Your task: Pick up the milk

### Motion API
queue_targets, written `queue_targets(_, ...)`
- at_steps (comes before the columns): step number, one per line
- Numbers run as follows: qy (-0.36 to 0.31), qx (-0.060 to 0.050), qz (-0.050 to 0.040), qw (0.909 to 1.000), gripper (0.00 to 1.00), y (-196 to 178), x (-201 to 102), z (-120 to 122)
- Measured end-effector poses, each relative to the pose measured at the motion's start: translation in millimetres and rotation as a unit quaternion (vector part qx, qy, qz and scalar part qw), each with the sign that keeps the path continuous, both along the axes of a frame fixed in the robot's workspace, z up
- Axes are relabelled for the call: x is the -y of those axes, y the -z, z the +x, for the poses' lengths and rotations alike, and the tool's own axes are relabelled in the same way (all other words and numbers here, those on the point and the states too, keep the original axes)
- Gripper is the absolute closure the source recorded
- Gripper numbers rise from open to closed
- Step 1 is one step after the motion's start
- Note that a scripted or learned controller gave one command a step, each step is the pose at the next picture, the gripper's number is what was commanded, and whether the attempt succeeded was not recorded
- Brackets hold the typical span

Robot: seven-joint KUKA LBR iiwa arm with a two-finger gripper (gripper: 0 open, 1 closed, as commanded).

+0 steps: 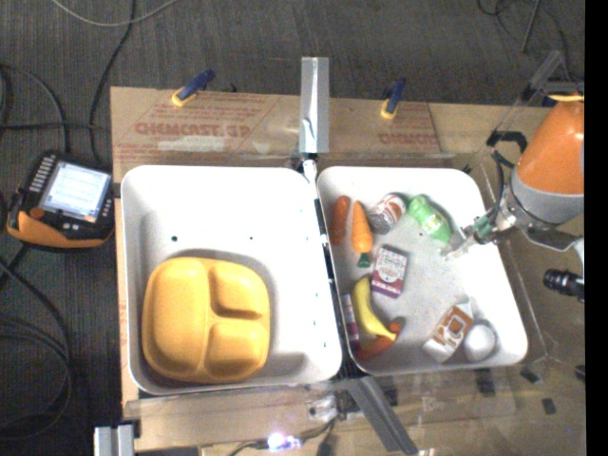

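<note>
Milk carton (449, 332) lying tilted in right bin (503, 255) corner; gripper (475, 233) poised apart above far rim; finger state indiscernible.

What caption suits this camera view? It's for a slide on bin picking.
Gripper poised over the right bin, short of the milk carton lying in its near corner; yellow tray in the left bin.

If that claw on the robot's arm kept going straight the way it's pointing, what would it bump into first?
The gripper points toward the picture's left and a little downward. Going straight on, it would probably reach the green bottle first, or just miss it and touch the right bin's floor. Height is unclear from this view.
</note>
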State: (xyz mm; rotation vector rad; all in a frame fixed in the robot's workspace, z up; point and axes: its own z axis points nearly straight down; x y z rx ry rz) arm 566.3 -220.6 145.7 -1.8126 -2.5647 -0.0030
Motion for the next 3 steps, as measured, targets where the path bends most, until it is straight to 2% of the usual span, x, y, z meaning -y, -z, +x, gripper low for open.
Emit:
queue_targets(1,0.0,0.0,0.0,1.0,0.0,0,0,0)
queue_targets(2,-0.078,0.006,-0.0006,0.9969,0.0,55,-1,-43)
queue_targets(3,-0.095,0.0,-0.0004,0.9955,0.0,20,1,-62)
